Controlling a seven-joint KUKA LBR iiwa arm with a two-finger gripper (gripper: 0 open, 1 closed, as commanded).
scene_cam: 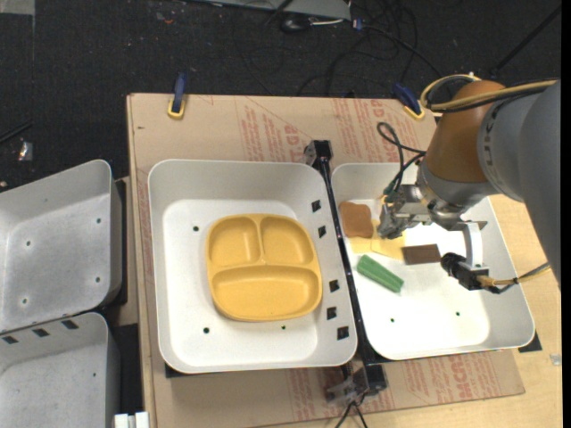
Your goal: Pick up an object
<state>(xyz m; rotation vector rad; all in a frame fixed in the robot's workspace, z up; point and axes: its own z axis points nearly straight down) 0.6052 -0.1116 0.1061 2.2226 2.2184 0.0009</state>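
In the right bin lie a green block, a pale yellow flat piece, a tan brown square piece and a dark brown flat block. My gripper points down into the bin's upper left part, just right of the tan piece and directly above the yellow piece. Its wrist housing hides the fingertips.
The left bin holds a yellow divided plate. A black divider with clips runs between the bins. The arm and its cables cover the right bin's upper right. Grey metal trays lie off the bench at left.
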